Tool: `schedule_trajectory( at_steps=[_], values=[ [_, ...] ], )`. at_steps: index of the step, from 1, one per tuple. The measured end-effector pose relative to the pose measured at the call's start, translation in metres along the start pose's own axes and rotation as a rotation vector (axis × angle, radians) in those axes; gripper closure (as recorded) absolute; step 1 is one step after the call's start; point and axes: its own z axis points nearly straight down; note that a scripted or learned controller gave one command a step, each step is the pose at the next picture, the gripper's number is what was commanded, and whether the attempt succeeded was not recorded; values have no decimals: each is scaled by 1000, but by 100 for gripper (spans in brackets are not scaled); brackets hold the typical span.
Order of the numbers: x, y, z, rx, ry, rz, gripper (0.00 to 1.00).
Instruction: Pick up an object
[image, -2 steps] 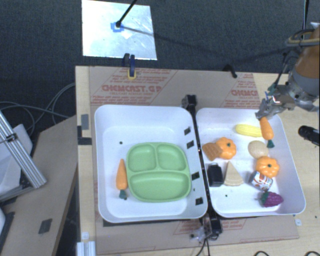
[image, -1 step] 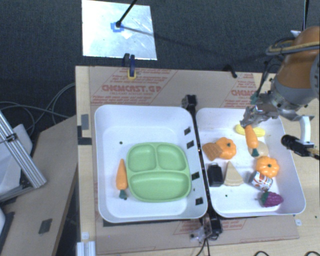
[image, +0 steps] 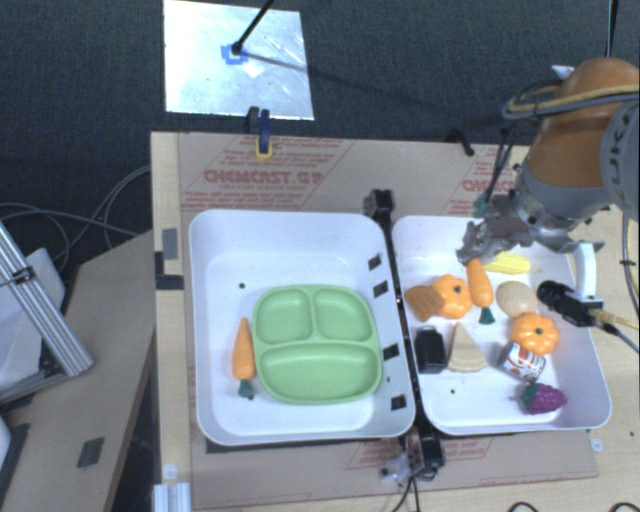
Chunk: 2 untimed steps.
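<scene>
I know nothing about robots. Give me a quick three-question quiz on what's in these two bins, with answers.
1. True or false: the green divided plate lies in the left bin.
2. Which lies just left of that plate? A) a carrot B) grapes C) corn
3. Fill in: the gripper hovers over the ____ bin.

Key:
1. True.
2. A: the carrot lies along its left edge; the purple grapes and yellow corn are in the right bin.
3. Right, at its far end, above a second carrot.
</scene>
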Motion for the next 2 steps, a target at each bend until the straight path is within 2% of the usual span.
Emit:
schedule_trajectory(
  at_steps=[1,2],
  values=[
    [53,-7,4,0,0,-2,100],
    [106,-26,-5,0,1,-3,100]
  ],
)
